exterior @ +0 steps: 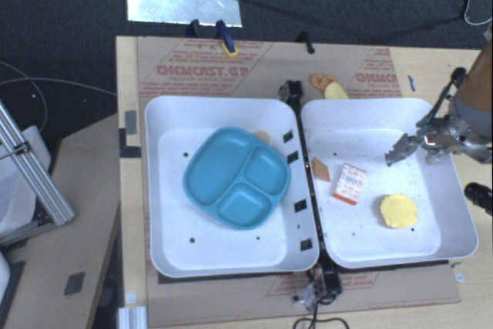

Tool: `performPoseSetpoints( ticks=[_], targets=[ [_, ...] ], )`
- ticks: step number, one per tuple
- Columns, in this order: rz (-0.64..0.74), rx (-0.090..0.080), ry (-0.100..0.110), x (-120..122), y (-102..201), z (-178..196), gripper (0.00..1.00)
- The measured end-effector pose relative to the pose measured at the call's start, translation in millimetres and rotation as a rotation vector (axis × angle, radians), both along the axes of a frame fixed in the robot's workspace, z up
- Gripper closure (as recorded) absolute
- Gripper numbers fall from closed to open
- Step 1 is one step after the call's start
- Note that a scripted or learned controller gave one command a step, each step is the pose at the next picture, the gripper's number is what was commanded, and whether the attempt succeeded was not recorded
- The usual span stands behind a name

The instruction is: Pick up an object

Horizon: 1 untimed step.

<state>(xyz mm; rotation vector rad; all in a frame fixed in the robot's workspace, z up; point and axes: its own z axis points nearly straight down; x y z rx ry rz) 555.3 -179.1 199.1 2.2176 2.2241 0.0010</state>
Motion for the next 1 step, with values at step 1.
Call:
performPoseSetpoints(
  ticks=[1],
  targets=[
    [-0.006, -0.002, -0.008, -36.1, -28.7, -116.4, 0.00]
  ],
)
